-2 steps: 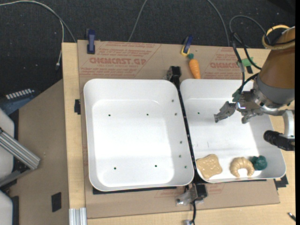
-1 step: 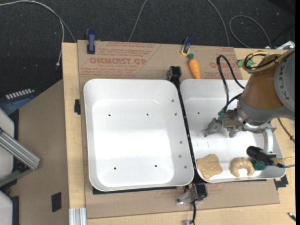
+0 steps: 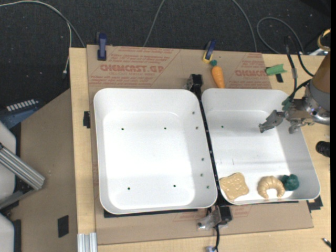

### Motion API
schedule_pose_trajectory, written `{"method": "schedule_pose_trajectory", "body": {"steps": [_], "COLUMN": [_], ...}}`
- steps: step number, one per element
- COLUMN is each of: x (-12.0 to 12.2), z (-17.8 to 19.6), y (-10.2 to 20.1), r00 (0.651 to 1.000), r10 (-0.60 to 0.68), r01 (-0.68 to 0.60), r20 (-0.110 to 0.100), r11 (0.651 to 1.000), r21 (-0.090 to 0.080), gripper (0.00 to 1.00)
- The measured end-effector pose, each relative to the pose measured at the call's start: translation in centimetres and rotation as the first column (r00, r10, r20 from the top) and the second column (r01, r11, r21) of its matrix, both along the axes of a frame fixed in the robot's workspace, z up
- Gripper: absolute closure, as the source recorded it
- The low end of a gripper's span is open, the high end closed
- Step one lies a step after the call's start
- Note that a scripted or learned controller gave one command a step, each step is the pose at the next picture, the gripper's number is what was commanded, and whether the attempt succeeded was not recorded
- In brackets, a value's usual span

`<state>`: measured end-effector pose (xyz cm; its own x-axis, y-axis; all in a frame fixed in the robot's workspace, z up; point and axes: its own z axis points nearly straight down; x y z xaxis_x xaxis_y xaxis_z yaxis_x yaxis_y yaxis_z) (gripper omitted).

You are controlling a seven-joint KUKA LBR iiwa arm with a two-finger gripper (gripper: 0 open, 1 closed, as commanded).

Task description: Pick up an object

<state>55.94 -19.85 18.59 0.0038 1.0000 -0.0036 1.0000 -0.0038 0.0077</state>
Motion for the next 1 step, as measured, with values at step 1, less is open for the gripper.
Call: {"method": "schedule_pose_trajectory", "body": {"steps": [1], "x": [-4.17], "z": [-1.23], "y": [1.41], "r00": [1.0], "r10": [0.003], "r01": [-0.003], "r20": [-0.009], "r11": [1.0], "r21": [0.004], "gripper": [0.0]}}
